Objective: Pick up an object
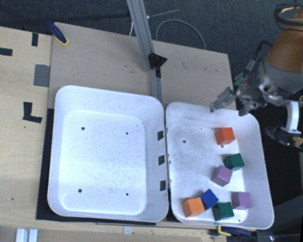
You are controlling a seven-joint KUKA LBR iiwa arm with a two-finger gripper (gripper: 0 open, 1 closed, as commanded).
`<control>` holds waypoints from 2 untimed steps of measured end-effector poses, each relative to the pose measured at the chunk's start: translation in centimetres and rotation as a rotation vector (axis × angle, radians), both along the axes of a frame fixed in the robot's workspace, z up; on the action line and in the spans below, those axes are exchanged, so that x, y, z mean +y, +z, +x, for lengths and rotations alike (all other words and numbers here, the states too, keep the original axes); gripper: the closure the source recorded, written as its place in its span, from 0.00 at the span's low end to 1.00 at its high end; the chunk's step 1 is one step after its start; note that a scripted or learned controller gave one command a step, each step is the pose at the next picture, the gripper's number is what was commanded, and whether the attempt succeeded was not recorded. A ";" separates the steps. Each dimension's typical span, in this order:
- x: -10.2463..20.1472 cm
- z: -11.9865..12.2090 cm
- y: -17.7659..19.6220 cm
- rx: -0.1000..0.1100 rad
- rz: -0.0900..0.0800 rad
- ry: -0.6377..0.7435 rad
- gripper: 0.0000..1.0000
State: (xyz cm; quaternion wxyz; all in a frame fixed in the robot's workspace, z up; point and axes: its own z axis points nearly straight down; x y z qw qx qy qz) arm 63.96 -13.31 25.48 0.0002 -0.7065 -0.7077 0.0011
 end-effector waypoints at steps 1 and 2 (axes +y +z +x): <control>-6.4 -4.5 2.4 -0.001 -0.002 -0.008 0.00; -4.5 -3.9 -8.8 0.007 0.003 0.000 0.00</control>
